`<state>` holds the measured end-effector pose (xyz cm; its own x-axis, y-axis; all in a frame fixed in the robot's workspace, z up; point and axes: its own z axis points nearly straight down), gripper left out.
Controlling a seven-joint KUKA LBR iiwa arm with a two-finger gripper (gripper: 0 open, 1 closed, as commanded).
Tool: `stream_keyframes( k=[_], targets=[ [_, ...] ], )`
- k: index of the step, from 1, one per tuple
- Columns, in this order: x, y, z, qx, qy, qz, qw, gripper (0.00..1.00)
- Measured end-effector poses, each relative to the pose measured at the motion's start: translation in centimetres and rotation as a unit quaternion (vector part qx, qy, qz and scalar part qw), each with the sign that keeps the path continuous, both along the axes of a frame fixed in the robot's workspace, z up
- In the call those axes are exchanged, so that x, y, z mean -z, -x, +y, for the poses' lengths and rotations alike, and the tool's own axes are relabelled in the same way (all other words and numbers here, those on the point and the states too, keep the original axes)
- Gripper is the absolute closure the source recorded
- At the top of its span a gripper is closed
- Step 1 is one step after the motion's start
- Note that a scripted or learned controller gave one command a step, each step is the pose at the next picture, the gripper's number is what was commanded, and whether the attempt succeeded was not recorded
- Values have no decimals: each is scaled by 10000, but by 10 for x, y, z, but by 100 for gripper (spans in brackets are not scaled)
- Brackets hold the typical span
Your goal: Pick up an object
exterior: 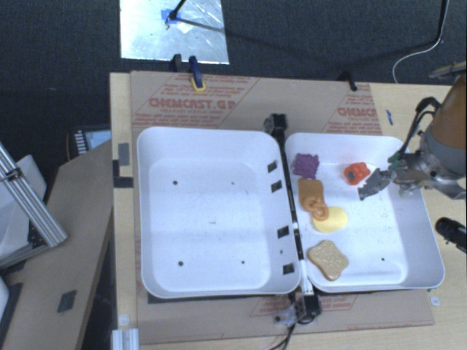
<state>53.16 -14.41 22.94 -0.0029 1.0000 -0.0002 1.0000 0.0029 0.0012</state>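
**Gripper over the right bin, close to the red-orange toy**

You are looking down on a tan bench [241, 97] covered by a brown sheet printed with red lettering. Two shallow white bins sit on it side by side, held along their shared edge by a row of dark clips. The left bin [211, 210] shows you a bare white floor with a few small dark dots. Beyond the bench the floor is dark carpet, with a shiny silver panel [174, 20] lying on it at the top and a thin cable curling in at upper right. At the left edge you can see a slanted metal rail and a lower tan surface.

In the right bin [416, 268] you have five small things: a purple piece [306, 165] near the divider, an orange block with a ring shape [312, 195] below it, a yellow piece [332, 219] touching that block, a tan cracker-like piece [327, 259] lower down, and a red-orange toy [356, 172] nearer the arm.

The gripper [372, 184] reaches in from the right, its dark tip just beside the red-orange toy. The fingers are small and dark here, so you cannot tell whether they are apart or together, and nothing is visibly clamped between them. The arm is cut off at the frame's right edge.
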Motion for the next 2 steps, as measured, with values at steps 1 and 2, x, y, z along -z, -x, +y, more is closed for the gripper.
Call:
stream_keyframes(
  k=[1, 2],
  targets=[
    [-133, -48, 21, -30, 17, -94, 9999, 0],
    [-316, -39, -52, 31, 49, -99, 9999, 0]
  ],
)
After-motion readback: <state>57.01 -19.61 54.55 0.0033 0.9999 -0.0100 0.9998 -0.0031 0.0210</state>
